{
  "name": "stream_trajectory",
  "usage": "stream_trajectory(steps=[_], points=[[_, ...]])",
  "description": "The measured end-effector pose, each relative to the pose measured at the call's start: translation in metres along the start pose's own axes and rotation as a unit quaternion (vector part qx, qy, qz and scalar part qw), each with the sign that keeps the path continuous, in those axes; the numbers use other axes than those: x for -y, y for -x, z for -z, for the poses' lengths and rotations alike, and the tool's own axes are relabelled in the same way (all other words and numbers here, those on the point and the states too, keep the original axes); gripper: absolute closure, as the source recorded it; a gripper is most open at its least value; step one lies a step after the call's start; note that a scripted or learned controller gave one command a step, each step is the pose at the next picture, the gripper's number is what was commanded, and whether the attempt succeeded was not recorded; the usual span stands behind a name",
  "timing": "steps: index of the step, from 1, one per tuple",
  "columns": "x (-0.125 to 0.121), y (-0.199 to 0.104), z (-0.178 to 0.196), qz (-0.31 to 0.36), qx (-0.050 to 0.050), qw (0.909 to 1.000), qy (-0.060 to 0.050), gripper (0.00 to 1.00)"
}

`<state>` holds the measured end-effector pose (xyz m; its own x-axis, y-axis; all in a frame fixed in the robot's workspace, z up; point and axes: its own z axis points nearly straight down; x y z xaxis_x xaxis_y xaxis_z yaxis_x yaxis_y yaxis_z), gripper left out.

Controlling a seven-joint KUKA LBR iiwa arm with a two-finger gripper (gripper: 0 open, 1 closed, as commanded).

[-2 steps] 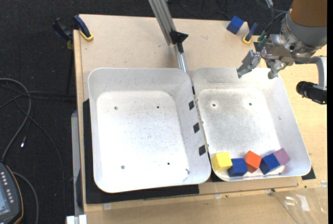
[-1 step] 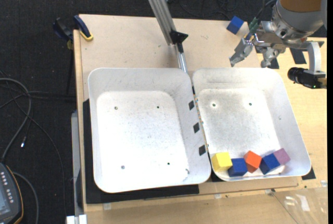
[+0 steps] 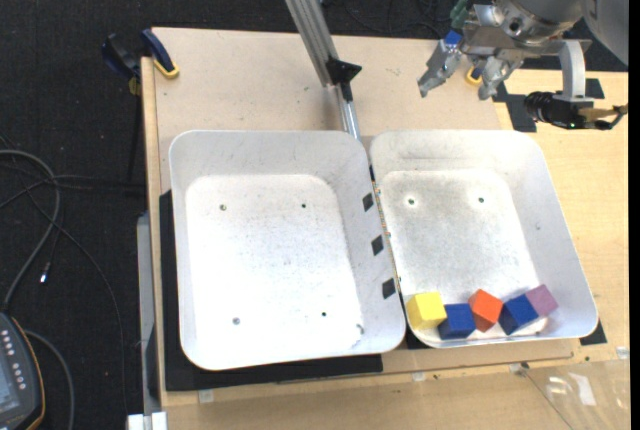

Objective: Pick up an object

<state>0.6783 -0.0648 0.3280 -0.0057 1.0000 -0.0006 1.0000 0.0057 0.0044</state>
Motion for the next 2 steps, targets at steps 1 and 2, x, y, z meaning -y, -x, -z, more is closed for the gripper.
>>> stream_trajectory(steps=[1,2], points=[[0.001,0.001,0.010,0.001,0.001,1.0000,0.000,1.00],[-0.001,0.127,-0.071,-0.007,0.001,1.0000,-0.005,1.00]])
